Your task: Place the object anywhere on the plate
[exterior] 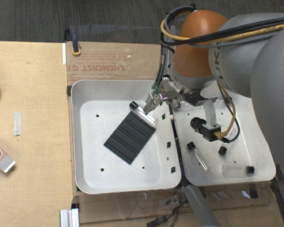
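Black and ribbed, the flat plate (130,137) is lying tilted in the left bin (85,108), just left and nearward of the gripper (157,100), whose grip I cannot tell.

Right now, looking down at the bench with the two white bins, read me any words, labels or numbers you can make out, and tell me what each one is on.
Red printing on the brown cardboard sheet behind the left white bin: it appears upside down or mirrored, and too blurred to quote reliably.
Small red and white packet at the bench's left edge: any print is too small to read.
Ribbed black rectangular plate in the left bin: no text visible.
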Available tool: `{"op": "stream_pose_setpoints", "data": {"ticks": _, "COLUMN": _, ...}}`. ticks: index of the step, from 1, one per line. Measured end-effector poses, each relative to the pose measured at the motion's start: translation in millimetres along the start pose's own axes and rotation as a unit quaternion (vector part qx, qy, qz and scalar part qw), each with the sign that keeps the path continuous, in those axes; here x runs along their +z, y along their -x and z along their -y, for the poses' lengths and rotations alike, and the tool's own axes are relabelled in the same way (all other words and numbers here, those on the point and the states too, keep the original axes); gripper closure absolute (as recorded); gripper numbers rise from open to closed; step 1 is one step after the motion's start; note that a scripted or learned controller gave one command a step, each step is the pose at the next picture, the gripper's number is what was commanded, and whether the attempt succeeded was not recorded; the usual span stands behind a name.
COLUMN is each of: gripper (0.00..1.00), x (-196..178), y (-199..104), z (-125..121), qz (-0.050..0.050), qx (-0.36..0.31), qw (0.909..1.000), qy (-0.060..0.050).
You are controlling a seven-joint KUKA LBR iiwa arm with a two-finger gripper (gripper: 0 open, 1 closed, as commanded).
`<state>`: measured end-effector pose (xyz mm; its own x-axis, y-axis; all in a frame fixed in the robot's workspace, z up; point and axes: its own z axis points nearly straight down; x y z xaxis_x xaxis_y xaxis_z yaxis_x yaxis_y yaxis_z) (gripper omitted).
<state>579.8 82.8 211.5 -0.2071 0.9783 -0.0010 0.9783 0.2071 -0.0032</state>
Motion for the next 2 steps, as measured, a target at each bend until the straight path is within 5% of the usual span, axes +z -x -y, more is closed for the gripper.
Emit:
{"op": "stream_pose_setpoints", "data": {"ticks": 1, "gripper": 1.0, "x": -8.1, "y": 2.4, "z": 0.1, "qz": 0.0, "qx": 0.001, "qw": 1.0, "qy": -0.001}}
{"op": "stream_pose_setpoints", "data": {"ticks": 2, "gripper": 0.0, "x": -8.1, "y": 2.4, "z": 0.1, "qz": 0.0, "qx": 0.001, "qw": 1.0, "qy": -0.001}}
